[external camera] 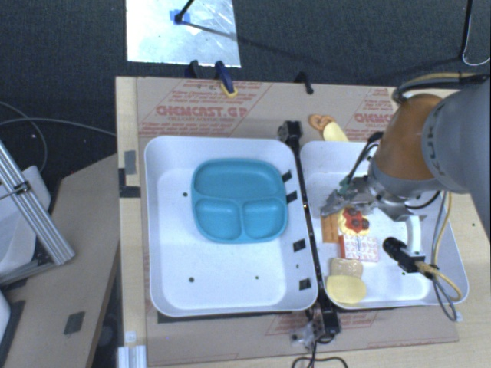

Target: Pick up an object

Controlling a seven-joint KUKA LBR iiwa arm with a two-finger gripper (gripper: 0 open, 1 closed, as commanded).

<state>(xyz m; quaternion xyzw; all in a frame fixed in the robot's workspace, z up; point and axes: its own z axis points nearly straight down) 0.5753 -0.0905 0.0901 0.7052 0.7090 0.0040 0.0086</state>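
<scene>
My gripper (340, 203) hangs low over the left part of the right bin (437, 282), the grey arm reaching in from the right. Just below it lies a cluster of small things: an orange strip (330, 228), a red and orange toy (354, 221) and a white packet with red print (359, 248). Nearer the bin's front corner sit a tan piece (345, 267) and a yellow disc (347, 290). The gripper tip is close above the orange strip and the red toy, and nothing is seen held.
The left bin (165, 205) holds a blue divided plate (238, 200). A yellow banana-like toy (335, 133) and a small orange thing (320, 120) lie at the right bin's far rim. The arm covers the right bin's far right part.
</scene>
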